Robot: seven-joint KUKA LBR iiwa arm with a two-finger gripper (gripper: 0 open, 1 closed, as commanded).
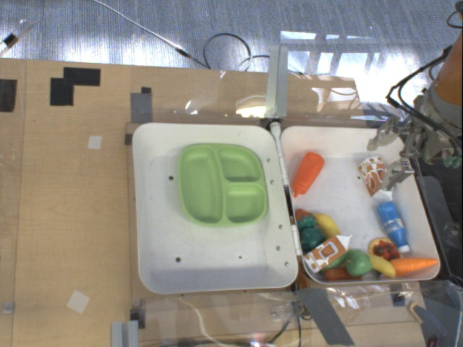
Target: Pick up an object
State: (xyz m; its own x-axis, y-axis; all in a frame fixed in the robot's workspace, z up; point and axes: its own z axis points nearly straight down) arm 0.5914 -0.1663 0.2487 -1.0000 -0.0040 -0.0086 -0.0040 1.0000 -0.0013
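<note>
Small orange-and-white patterned carton point(373, 174) is lying at 2 o'clock in the right bin point(340, 147), long axis roughly 11-to-5, not lifted. Gripper point(402, 152) is hovering just beside it at 2 o'clock; jaws state cannot be told. Nothing is seen clamped, so closure and lift are judged pending.

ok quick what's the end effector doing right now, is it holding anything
End effector: at the right bin's far right edge beside the brown-and-white carton; open or closed cannot be told.
</note>
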